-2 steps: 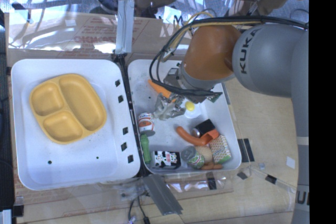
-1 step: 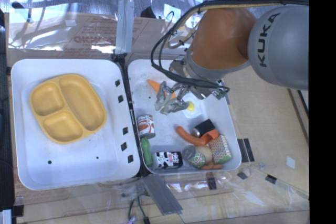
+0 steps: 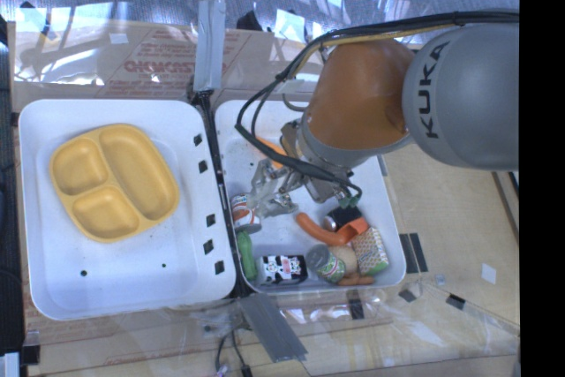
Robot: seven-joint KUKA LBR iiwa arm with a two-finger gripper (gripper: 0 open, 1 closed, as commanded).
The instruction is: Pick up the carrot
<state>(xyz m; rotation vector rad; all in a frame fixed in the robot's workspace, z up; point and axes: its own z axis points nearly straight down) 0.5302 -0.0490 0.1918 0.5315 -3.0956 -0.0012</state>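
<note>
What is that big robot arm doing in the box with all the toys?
The grey and orange arm is reaching down into the right bin, which holds a pile of play food. Its gripper hangs over the left side of that pile. The carrot it is meant to pick up lies just to the right of it, not picked up yet. A yellow divided plate sits in the left bin.

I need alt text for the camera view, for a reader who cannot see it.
A grey and orange arm reaches its gripper down into the right bin, beside an orange carrot among small groceries. The left bin holds a yellow divided plate.
</note>
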